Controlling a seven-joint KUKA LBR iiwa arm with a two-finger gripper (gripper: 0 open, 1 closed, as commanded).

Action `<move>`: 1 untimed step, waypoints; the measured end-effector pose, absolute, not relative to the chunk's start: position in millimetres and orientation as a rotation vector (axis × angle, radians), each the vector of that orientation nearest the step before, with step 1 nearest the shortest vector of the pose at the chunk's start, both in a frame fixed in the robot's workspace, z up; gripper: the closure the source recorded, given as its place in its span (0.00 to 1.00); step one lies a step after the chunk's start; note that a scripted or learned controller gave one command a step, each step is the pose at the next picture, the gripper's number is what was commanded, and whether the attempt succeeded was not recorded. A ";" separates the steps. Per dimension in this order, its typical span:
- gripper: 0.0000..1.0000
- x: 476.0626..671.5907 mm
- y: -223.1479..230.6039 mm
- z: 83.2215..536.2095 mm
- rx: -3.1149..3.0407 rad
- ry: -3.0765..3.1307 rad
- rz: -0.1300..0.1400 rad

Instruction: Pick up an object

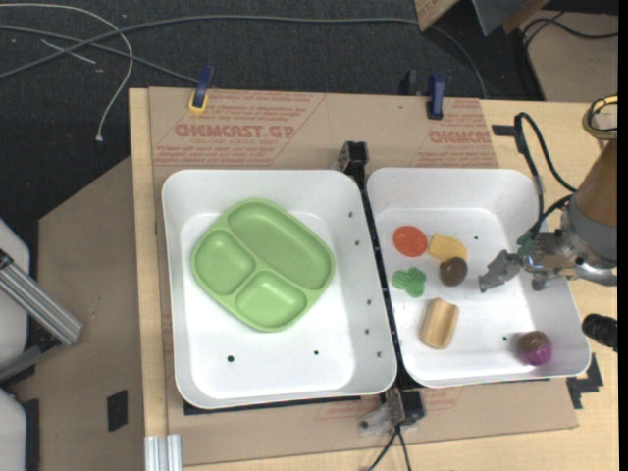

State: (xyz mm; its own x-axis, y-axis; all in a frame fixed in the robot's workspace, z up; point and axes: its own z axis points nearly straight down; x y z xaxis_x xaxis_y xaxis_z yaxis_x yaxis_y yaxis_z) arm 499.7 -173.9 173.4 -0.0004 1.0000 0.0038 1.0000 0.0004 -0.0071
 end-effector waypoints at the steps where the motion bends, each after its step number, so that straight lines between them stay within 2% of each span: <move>1: 0.00 492.4 -173.0 111.4 -2.216 -2.214 0.005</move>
